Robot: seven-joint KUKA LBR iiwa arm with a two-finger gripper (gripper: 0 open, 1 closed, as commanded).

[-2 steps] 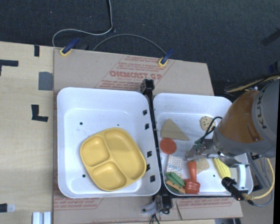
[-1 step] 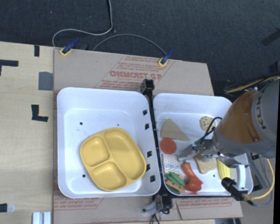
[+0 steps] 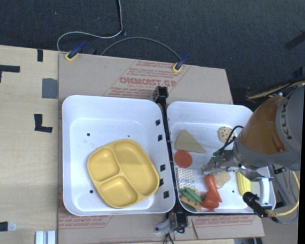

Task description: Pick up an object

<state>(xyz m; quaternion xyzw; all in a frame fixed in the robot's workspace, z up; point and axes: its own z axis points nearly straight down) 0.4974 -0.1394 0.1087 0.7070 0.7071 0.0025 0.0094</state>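
Note:
My gripper [image 3: 215, 165] is low in the right bin [image 3: 204, 112], near its middle, reaching in from the right under the orange wrist band. Right below it lie a pale beige piece [image 3: 222, 178] and an orange carrot-like piece [image 3: 211, 184]. A red disc [image 3: 183, 159] and a tan wedge [image 3: 189, 142] lie to its left. A round cookie [image 3: 224, 132] sits behind it. I see nothing clearly held.
A yellow divided plate [image 3: 122, 172] lies in the left bin [image 3: 76, 112]. Green beans [image 3: 190, 195], a speckled cracker [image 3: 186, 175] and a yellow corn piece [image 3: 244, 184] sit near the right bin's front. A black divider [image 3: 163, 140] separates the bins.

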